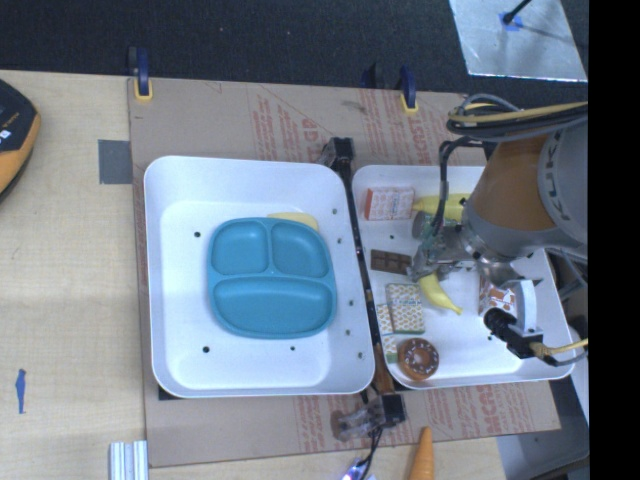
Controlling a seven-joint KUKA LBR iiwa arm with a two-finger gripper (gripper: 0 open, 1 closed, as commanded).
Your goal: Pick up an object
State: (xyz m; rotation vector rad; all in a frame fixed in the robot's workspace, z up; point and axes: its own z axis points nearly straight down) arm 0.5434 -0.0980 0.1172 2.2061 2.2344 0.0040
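The arm reaches in from the right over the right bin (455, 373). Its gripper (432, 258) is low in the bin's middle, just above a yellow banana (441, 295) and right of a brown chocolate bar (390, 261). Whether it touches the banana is hidden by the wrist. Around it lie a red-and-white box (387, 203), a checkered packet (405, 308), a chocolate donut (417, 358), a yellow-green item (445, 206) partly under the arm, and a brown-and-white packet (497, 298).
The left bin (170, 268) holds a blue divided plate (271, 276) with a pale yellow object (292, 218) peeking out behind it. Black clips (340, 151) sit where the bins meet. An orange carrot-like item (422, 455) lies on the bench in front.
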